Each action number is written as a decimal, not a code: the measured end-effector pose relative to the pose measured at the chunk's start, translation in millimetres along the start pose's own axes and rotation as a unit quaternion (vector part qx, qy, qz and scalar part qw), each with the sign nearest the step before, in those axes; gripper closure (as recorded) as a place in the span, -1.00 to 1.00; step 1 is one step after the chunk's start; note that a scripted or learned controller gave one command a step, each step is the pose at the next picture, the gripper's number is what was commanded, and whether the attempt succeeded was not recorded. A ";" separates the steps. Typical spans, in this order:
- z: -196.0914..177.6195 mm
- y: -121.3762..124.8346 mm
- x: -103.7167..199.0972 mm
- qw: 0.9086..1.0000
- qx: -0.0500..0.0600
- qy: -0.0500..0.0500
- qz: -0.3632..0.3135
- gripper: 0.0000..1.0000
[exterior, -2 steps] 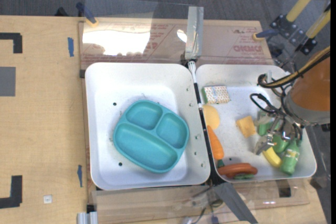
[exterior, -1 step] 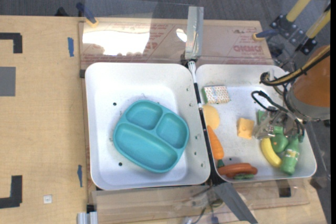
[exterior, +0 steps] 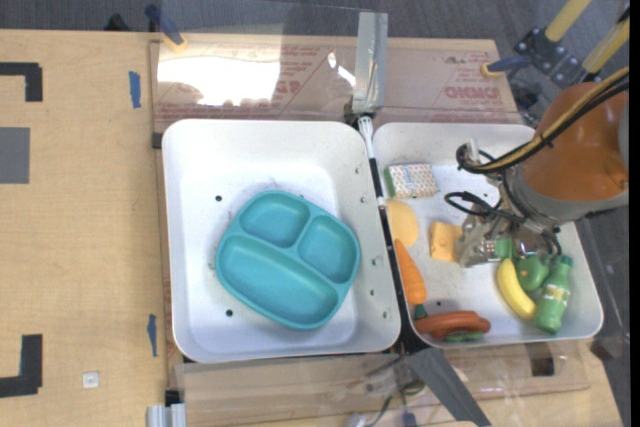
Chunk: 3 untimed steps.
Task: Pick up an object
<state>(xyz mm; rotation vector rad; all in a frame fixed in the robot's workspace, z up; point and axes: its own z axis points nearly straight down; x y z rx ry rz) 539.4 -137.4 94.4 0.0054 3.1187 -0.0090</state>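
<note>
The likeliest target is the yellow cheese wedge (exterior: 444, 241), lying flat on the floor of the right bin (exterior: 585, 325), just left of the hand (exterior: 484, 245). The hand is down low in the bin, near the wedge; whether it is apart or together I cannot tell, since cables and the wrist cover it. Nothing is visibly held. Around it lie a banana (exterior: 514, 287), a green bottle (exterior: 553, 295), a carrot (exterior: 410, 275), a lemon-coloured piece (exterior: 402, 220) and a patterned packet (exterior: 413, 180), crowded enough to make a clean grasp awkward. The left bin (exterior: 190, 215) carries a teal divided plate (exterior: 288, 258), likely a drop spot. Both bins sit on the desk (exterior: 70, 215).
</note>
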 end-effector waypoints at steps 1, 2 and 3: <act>2.6 11.7 54.0 0.985 -0.001 0.003 0.175 1.00; 3.8 -87.9 55.5 0.996 0.000 0.003 -0.093 1.00; 4.7 -28.3 -12.9 0.999 -0.002 0.003 0.039 1.00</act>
